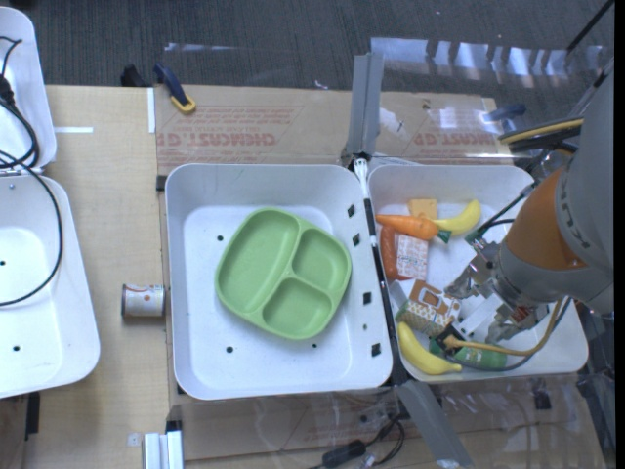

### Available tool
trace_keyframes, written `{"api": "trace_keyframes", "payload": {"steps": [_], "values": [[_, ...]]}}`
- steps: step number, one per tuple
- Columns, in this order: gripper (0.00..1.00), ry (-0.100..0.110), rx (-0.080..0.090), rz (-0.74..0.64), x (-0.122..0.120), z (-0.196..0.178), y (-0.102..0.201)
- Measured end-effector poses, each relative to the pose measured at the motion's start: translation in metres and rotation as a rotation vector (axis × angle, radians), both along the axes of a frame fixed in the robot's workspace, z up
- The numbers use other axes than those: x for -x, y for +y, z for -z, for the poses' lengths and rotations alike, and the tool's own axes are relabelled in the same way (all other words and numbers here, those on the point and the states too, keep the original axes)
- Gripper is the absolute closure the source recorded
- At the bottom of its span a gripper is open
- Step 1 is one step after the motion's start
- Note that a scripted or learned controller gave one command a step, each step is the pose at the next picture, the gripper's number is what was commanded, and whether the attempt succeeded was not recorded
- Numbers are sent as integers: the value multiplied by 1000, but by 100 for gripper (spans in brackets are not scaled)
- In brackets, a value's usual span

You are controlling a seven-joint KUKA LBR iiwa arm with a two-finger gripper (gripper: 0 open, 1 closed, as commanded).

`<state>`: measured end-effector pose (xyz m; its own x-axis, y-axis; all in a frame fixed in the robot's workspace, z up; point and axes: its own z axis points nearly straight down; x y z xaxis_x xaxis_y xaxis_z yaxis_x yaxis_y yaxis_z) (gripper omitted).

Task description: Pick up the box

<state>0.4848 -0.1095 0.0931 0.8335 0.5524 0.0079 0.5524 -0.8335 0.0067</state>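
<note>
The arm's pincer (pixel 476 313) hung low in the right bin (pixel 547 360), its metal parts and cabling bunched just right of a small patterned box (pixel 431 307); whether it was released or clenched could not be told from above. The box, tan with a brown-and-white lattice print and a pale panel on top, lay tilted near the bin's middle, close beside the pincer and apart from the walls. Just below it a yellow banana (pixel 424 354) curved along the bin's near-left corner, with a green object (pixel 481 359) lying beside it. Above the box sat an orange-and-white packet (pixel 407 256), and beyond that a carrot (pixel 408 226), a second banana (pixel 461 219) and a small yellow block (pixel 423 208) crowded the far side. The grey arm with its orange band (pixel 547 233) reached in from the right. In the left bin (pixel 190 360) a green divided plate (pixel 283 274) with three compartments lay alone. On the wooden bench (pixel 107 125), a small can (pixel 144 301) lay on its side just left of that bin, and a blue-and-yellow clamp (pixel 174 90) rested farther back.
</note>
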Motion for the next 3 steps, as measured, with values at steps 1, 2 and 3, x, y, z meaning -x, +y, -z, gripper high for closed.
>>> {"api": "trace_keyframes", "payload": {"steps": [1,2,3], "values": [[0,17,-1,123,-98,4,13],[0,16,-3,31,-60,4,-86],[0,17,-4,82,-10,4,-20]]}}
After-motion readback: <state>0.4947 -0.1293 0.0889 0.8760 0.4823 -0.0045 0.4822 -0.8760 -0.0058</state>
